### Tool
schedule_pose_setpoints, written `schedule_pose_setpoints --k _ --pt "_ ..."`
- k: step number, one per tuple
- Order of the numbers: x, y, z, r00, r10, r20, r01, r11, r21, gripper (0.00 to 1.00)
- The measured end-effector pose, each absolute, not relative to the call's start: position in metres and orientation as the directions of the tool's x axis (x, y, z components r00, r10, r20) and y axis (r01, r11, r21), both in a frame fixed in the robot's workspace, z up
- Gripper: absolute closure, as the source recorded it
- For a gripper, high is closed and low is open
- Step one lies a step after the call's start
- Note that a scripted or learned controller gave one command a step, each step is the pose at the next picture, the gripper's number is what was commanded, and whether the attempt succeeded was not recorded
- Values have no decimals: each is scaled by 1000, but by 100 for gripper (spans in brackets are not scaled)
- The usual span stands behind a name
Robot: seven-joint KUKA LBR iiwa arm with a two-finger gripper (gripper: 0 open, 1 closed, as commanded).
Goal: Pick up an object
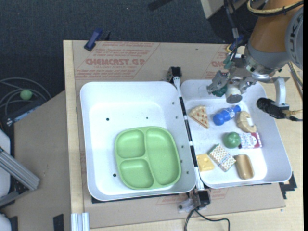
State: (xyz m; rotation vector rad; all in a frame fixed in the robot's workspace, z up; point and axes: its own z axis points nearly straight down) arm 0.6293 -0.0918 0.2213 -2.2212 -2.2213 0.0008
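Currently my gripper [230, 88] hangs over the far part of the right bin [276, 165], above the bare floor just behind the blue bottle [224, 115], and nothing sits between its fingers; from this overhead slant I cannot tell whether they stand apart or together. The candidate objects all lie in that bin, nearer the camera than my gripper. Procedure, as I judge it: select one isolated target, centre over it, align the fingers across its narrow axis, descend vertically, close, then lift straight up. The blue bottle is the nearest candidate and lies on its side, so I should straddle its body rather than its cap. I should avoid the crowded pairs, where a finger could strike a neighbour. Inventory of the right bin: one pizza slice [199, 116], one blue bottle, one green ball [232, 139], one cheese wedge [205, 162], one patterned box [222, 157], one brown roll [244, 166], one pale pastry [246, 121] and one small red-and-white carton [250, 140], eight objects in all. The left bin [96, 105] holds one green divided plate [147, 157] with three compartments. Bins: two.
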Motion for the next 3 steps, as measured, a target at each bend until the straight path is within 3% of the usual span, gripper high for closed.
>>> schedule_pose_setpoints --k 1,2,3 --pt "635 -112 122 1 1000 0 1000 -1 -4 0" --pt "668 -124 87 0 1000 -1 1000 0 3 0" --pt "668 -124 98 -1 1000 -1 1000 1 6 100"
